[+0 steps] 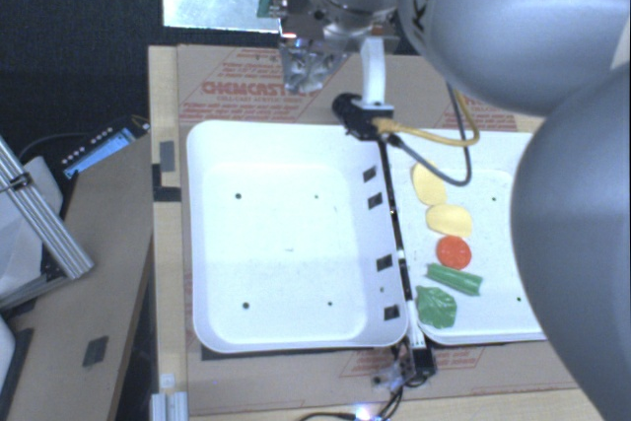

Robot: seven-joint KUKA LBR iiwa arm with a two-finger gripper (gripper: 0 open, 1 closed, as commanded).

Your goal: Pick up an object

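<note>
Nothing sits between the fingers as far as you can see: the grey metal two-finger gripper [308, 72] hangs over the brown printed cardboard sheet [237, 84] behind the bins, its tips pointing down, and whether the fingers are parted or pressed together you cannot tell from this angle. Above it, the orange band and bulky grey links of the arm [513, 25] sweep in from the right and cover much of the right-hand shallow white bin [493, 325].

Your candidates all lie in that right bin, close to the divider: a pale yellow rounded piece [429, 183], a second yellow lump [449, 218] just below it, a red-orange round toy like a tomato [454, 252], a long green pod-shaped toy [455, 279], and a leafy green toy [437, 307] nearest the front edge. They are clustered tightly, some touching, so a clean single pick looks awkward.

The left-hand shallow white bin [212, 212] holds no item. The gripper is well apart from every object; judging by that, the approach has not yet begun.
</note>
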